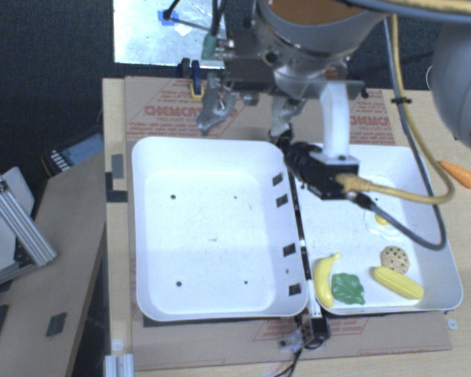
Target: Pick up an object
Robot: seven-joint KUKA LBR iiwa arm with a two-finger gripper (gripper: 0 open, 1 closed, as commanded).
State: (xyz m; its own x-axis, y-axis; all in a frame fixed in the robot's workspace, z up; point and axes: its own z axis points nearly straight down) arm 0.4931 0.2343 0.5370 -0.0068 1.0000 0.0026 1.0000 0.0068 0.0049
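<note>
— Why is the hand up at the frame's top?
— Raised above the bins, I'd guess; whether it's apart, I can't tell. The curved yellow plastic banana lies lower right in the shallow white right bin.

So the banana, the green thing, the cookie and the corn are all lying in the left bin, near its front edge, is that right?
Not quite. The camera view shows them in the right bin, not the left one. The banana, the green thing, the cookie and the corn do all lie near its front edge.
</note>
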